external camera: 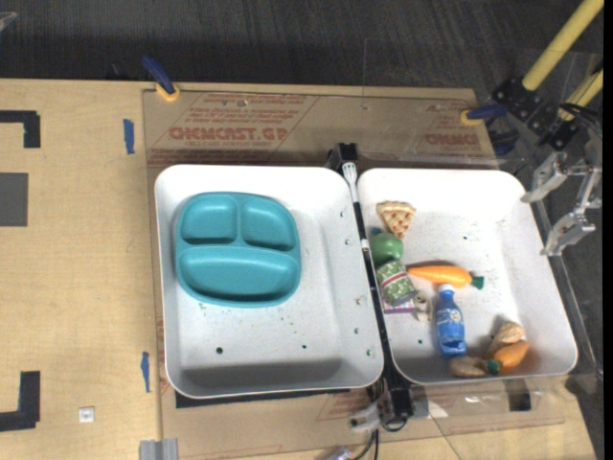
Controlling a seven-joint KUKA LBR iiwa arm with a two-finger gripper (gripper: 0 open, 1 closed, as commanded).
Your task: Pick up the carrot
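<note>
At the near edge of the right bin point(551, 286), around 5 o'clock, sit a small orange toy point(511, 356), a tan lump point(507, 332) and a flat brown piece point(468, 368), all close together. The carrot point(441, 275) lies flat near the middle of this bin, a little toward 9 o'clock. Its green end points to 3 o'clock. Nothing is on top of it. A blue bottle point(448, 322) lies just beside it at 6 o'clock. A green and white packet point(395, 284) is just beside its thin tip at 9 o'clock. A green toy point(387, 249) is at 10 o'clock and a pizza slice point(395, 218) at 11 o'clock. The left bin point(316, 353) holds a teal plate point(238, 249).
</note>
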